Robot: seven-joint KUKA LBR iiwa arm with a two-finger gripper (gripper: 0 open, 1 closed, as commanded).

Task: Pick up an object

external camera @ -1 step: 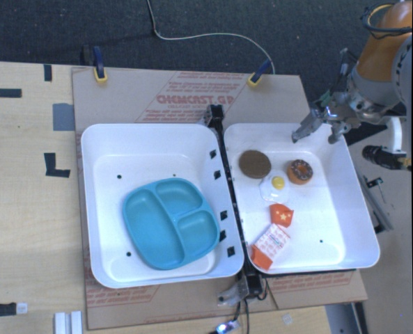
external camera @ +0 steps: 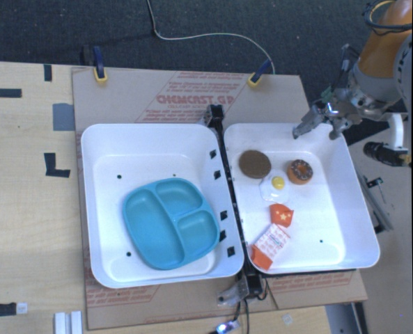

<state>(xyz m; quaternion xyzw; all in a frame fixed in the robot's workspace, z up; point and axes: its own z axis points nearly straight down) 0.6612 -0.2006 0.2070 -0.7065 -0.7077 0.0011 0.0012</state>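
The claw (external camera: 319, 125) is hanging spread and empty over the right bin's (external camera: 356, 186) far rim, likely lining up the donut (external camera: 300, 171) nearby.

The arm (external camera: 384, 44) enters at the upper right of the frame, its orange band sitting right at the top right corner with the grey body of the wrist just below it. From there the wrist slopes down and toward the left. The gripper (external camera: 319, 122) hangs at the end of it, in the right upper part of the frame, pointing down and left. Its two fingers (external camera: 304, 127) are dark and thin, and they stand apart with a gap between them, one reaching further left than the other. Nothing sits between the fingers.
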